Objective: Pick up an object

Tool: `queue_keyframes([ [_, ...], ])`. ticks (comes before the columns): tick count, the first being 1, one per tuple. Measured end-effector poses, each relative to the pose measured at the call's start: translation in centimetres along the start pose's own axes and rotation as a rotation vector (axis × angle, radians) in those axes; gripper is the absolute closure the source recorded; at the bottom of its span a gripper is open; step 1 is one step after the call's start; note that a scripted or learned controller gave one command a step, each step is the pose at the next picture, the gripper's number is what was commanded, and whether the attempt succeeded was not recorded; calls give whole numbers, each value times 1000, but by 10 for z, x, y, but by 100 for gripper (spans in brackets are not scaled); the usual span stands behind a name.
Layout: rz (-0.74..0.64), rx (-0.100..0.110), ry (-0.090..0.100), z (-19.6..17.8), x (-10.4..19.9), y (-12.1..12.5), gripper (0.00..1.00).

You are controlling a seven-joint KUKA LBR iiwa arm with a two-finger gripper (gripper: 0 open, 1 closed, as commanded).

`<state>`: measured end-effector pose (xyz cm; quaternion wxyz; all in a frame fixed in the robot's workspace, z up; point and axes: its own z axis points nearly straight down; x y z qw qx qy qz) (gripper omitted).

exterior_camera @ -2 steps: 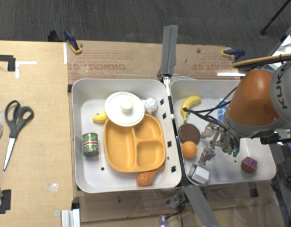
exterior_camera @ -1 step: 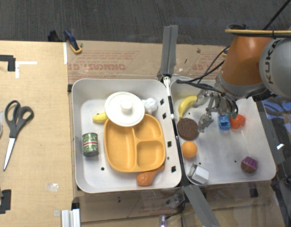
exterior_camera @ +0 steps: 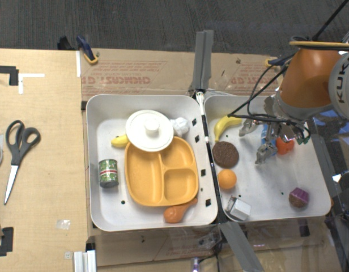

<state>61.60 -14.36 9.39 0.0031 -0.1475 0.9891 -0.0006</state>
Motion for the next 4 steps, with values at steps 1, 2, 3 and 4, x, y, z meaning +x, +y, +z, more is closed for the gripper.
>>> queue_keyframes([
  [1,-116,1,-3,-1,-27,-10,0],
  [2,-94,1,1,-1,51,-59,0],
  [3,-92,2,-5,-11,49,-58,100],
  [4,-91,2,-5,-11,49,-58,0],
])
